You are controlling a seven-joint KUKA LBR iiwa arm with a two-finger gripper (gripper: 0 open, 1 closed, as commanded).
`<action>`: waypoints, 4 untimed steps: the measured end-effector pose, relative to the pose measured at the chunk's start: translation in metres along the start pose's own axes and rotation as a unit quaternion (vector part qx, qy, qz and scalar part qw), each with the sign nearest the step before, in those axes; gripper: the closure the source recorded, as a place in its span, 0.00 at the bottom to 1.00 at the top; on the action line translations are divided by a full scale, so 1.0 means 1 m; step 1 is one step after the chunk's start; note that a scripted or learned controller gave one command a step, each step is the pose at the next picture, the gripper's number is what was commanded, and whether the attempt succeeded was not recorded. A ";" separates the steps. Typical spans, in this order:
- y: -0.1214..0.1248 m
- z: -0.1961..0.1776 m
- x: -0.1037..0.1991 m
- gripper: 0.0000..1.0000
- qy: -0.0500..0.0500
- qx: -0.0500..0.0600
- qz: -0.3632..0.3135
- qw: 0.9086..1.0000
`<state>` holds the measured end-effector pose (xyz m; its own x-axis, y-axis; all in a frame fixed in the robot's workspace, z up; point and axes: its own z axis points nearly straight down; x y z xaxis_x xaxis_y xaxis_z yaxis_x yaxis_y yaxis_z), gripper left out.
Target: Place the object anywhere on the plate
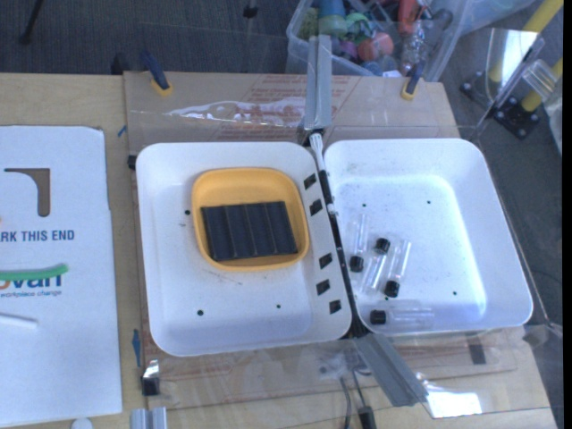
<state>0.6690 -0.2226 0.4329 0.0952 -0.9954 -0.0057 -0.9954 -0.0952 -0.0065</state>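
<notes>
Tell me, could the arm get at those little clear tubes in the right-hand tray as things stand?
Probably yes. The clear tubes lie in the open on the floor of the right tray with nothing over them. They are bunched close together near the divider, which might make picking one awkward.

Soft, slightly blurry overhead light; mild glare on white bins.

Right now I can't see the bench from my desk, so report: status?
Dark ridged slab lies flat on yellow plate in left bin. Clear vials with black caps loose in right bin. Nothing blocking the plate.
</notes>
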 end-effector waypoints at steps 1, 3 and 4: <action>-0.001 0.001 -0.014 1.00 -0.001 -0.002 -0.204 0.979; -0.001 0.002 -0.008 1.00 -0.002 -0.001 -0.545 0.838; 0.000 0.002 -0.002 1.00 -0.003 -0.001 -0.596 0.803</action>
<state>0.6690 -0.2209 0.4307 0.9804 -0.1971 -0.0020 -0.1971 -0.9803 -0.0094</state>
